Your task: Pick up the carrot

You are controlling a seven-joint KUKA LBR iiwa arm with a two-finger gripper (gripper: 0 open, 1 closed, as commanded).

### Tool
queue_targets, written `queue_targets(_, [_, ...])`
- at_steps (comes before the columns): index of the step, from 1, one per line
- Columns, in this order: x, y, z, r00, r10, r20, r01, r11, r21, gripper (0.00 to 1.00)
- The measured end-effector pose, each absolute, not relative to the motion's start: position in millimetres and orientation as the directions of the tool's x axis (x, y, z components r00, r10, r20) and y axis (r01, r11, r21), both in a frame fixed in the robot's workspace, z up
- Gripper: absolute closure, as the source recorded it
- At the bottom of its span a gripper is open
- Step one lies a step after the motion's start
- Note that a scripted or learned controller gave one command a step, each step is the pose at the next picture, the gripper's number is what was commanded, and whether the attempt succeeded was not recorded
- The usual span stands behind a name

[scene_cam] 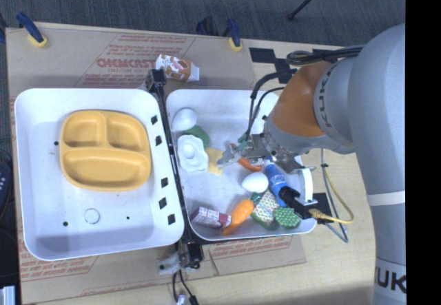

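The carrot [239, 215] lay in the right bin [227, 100], close to its near wall, with its thick orange end pointing toward the middle of the bin and its thin end toward the near wall. Just on its left there was a small red and white packet [211, 217], and just on its right a green and white patterned toy [264, 212] and a green waffle-like piece [286, 217]. A white egg [255, 182] rested a little above the carrot, beside a blue bottle [275, 182]. The hand [242, 152] was low over the middle of the right bin, above the egg and well apart from the carrot; nothing of the carrot was between its fingers, and I cannot tell if they were apart or together, because the grey arm [358, 100] with its orange band [298, 104] covered most of them. A second small orange piece [249, 166] was seen just under the hand. More to the left in the same bin lay a white fried-egg toy [191, 153], another white egg [184, 118] and a green item [200, 135]. The left bin [34, 180] carried a yellow divided plate [105, 149]. Both bins stood on a cardboard sheet [103, 45] on the worktop, and a small brown and white packet [176, 67] lay on the cardboard behind the bins.
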State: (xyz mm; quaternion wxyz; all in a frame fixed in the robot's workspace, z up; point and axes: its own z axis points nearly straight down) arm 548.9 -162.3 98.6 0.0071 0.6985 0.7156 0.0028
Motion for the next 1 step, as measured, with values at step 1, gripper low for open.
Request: queue_targets(1, [475.7,-147.6,91.2,-0.171,0.985,0.003,0.985,0.171,-0.004,0.0])
